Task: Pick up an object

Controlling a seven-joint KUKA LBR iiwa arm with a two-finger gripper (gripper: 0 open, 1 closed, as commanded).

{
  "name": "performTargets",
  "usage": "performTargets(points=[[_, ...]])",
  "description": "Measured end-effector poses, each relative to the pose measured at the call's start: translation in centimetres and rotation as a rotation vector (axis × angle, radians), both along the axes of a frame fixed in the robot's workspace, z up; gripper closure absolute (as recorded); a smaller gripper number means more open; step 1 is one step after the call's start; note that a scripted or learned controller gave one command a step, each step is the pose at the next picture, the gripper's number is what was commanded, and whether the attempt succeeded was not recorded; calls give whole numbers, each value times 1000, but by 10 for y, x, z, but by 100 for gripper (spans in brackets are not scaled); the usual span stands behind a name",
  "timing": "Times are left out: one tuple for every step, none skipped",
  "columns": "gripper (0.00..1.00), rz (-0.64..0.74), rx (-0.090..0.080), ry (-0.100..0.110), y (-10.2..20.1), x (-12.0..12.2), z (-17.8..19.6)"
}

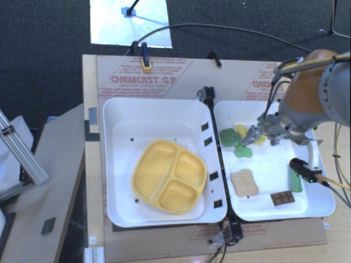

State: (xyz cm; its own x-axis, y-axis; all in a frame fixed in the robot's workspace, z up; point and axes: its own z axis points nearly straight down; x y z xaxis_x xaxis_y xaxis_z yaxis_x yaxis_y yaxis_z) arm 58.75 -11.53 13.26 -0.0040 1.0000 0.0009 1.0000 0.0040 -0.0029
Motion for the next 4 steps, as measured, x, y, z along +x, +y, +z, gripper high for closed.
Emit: performTargets(points=[[0,-3,-1,-6,0,1,-48],[100,-2,-1,-13,0,4,-34],[100,1,-2,-9,10,6,25],[100,2,-2,-12,10,17,84]])
